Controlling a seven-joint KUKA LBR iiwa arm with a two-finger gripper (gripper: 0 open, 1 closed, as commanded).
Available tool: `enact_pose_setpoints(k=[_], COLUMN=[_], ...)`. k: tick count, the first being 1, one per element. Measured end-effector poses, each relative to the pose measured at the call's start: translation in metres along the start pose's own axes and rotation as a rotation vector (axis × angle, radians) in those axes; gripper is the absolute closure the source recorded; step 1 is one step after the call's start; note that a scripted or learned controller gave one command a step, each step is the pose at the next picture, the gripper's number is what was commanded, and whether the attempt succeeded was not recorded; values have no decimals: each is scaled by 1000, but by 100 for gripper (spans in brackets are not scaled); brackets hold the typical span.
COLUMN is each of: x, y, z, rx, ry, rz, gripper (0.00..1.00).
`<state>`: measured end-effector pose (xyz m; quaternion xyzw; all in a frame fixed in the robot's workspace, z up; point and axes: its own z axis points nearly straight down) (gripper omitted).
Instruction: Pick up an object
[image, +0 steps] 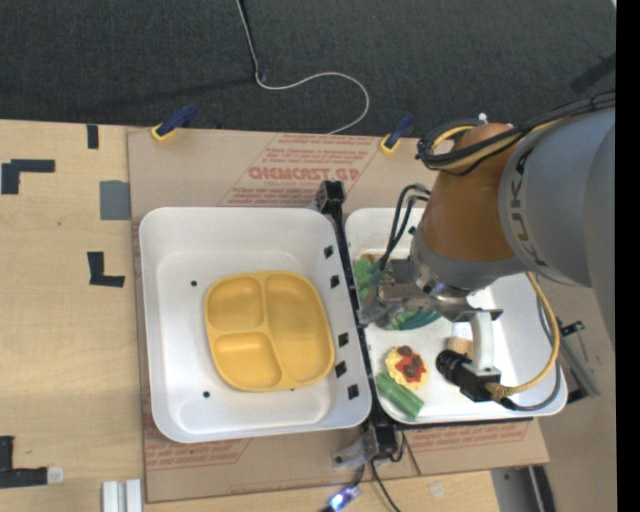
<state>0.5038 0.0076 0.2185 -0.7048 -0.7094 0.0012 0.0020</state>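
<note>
**A:** Where is your hand right now?

**B:** My gripper (385, 300) hangs low over the left part of the right bin (520, 405), close to the wall it shares with the left bin (160, 300). My own wrist covers it from above, so I cannot tell whether it is clenched or released, or whether anything sits in it.

**A:** What lies nearest to it?

**B:** Some green things (405, 318) poke out from under my wrist, touching or nearly touching the hand. Too much is hidden for me to name them. Nearer the front edge lies a small toy food piece (407, 367), yellow with red on top, and just beside it a green stick (403, 398) resting at a slant toward the front corner.

**A:** Which would you take, and how?

**B:** The toy food piece sits apart enough to close on. I judge it light and stiff, probably hard plastic, so a bit slick; I would grip across its narrow middle. The green stick looks light too, best pinched across its width, though the bin wall crowds it.

**A:** And farther out?

**B:** A yellow divided tray (268, 330) lies flat in the left bin. It is broad and shallow, so I expect only its rim would offer a hold.
</note>
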Motion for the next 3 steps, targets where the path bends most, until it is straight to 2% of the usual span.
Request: enact_pose_setpoints(k=[1, 2, 3], x=[59, 78, 81], y=[-4, -9, -9], z=[7, -12, -10], rx=[2, -2, 1], ry=[0, -1, -2], rz=[-1, 2, 4], gripper=[100, 100, 100])
